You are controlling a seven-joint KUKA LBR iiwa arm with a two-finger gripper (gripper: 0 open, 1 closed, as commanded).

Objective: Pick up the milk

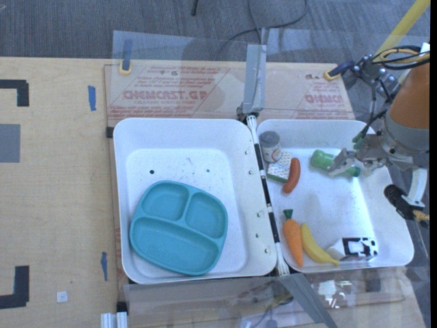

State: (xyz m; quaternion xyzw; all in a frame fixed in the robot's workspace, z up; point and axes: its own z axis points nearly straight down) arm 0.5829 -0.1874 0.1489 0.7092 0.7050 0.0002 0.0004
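Note:
The milk point(359, 247) looks like a small carton with black and white patches, lying in the front right corner of the right bin point(392, 203). My gripper point(341, 165) hangs low over the far part of that bin, well behind the milk and just right of a green object point(321, 159). Whether it touches the green object is unclear. The grey wrist and orange band rise to the right of it.
The right bin also holds a grey can point(270, 142), a small flat packet point(278, 172), a red sausage point(293, 174), a carrot point(293, 242) and a banana point(316, 245) just left of the milk. A teal divided plate point(179, 227) lies in the left bin point(130, 142).

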